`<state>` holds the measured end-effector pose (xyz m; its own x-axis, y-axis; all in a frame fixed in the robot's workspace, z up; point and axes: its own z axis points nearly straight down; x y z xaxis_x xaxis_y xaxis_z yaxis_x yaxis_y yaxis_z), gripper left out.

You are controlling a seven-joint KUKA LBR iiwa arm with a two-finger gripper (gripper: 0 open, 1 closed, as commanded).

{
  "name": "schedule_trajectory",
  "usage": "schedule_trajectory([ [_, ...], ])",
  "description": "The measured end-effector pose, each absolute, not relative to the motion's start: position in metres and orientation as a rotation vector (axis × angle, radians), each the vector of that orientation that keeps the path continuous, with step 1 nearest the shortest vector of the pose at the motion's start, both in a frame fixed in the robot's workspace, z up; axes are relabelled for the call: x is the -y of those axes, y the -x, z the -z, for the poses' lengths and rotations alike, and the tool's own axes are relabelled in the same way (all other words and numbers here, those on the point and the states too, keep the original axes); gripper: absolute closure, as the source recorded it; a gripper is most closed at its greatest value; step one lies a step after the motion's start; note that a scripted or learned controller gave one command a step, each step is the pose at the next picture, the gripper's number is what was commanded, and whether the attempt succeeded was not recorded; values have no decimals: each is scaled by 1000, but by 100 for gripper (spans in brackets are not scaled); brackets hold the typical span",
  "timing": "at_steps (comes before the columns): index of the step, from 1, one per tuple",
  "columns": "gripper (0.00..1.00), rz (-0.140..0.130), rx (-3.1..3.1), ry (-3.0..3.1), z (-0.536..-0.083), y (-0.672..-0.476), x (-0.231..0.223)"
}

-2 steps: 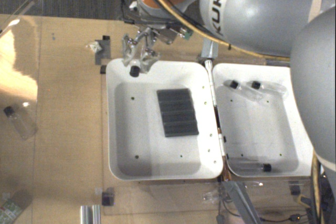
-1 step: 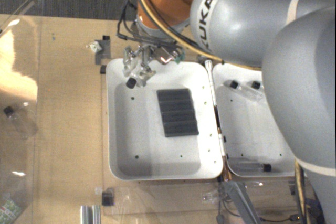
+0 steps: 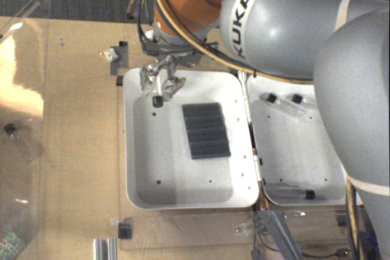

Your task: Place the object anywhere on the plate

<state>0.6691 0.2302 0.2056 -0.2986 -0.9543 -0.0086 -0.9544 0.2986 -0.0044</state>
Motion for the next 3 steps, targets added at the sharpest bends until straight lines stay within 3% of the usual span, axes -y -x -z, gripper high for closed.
schedule_trajectory([
  [1,100,-2,-2257,2173,-189,-669,-228],
  [2,100,-1,-1457,2775,-207,-669,-231],
  [3,100,-1,-1457,2765,-219,-669,-233],
])
